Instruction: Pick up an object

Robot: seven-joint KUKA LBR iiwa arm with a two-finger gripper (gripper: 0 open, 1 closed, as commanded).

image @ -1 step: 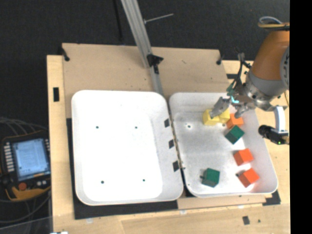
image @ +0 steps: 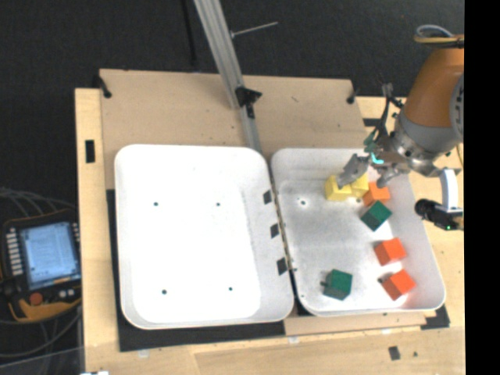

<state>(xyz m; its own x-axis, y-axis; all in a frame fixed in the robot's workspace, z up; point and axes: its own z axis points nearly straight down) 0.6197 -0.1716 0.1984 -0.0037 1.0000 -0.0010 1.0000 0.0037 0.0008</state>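
**K:** While the arm reaches in from the right, where's the gripper?

**M:** Low over the right bin, upper part. Tips sit right at the yellow block, at its upper edge. Touching or just above, can't tell.

**K:** Fingers?

**M:** Can't tell if apart or together, too small and too dark. No block visibly between them.

**K:** Rest of the bin?

**M:** Small orange block just right of the yellow one, partly tucked under the wrist. Dark green block just below that. Two more orange blocks down the right side: one at mid height, one near the lower right corner. Second green block near the bottom edge, well apart from the others.

**K:** Left bin?

**M:** White, sits flush beside the right one. Teach pendant off the bench at far left, screen lit.
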